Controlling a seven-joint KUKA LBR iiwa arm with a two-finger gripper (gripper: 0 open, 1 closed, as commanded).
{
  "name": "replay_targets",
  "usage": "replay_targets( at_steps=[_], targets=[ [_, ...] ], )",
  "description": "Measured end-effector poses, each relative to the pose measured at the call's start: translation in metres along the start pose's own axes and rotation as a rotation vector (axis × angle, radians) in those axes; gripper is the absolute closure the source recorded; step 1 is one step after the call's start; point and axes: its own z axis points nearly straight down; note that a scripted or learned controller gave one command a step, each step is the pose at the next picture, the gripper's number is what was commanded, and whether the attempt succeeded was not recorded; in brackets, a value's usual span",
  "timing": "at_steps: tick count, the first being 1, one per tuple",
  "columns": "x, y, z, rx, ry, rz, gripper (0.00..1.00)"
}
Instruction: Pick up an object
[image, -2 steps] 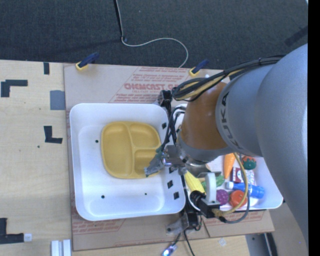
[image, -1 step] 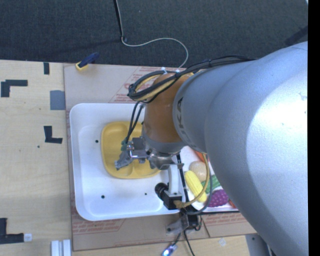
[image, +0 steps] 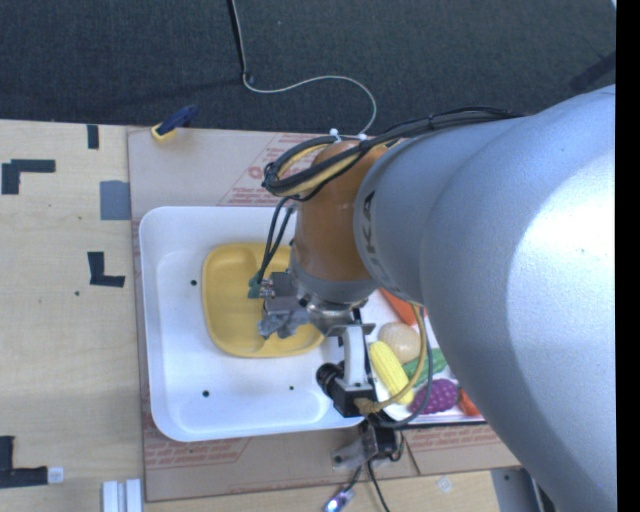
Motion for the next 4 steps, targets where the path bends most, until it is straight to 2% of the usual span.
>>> replay_targets(
  at_steps=[1,2,3,4],
  targets=[
    [-0.056,-0.007,-0.049,-0.008,-0.001,0.008,1.00],
    [-0.050,0.018,-0.048,-0.005,0.000,0.002,1.00],
    [-0.093,0.008,-0.051,-0.003,-0.001,0.008,1.00],
    [-0.064,0.084,0.000,-0.008,-0.001,0.000,1.00]
  ],
)
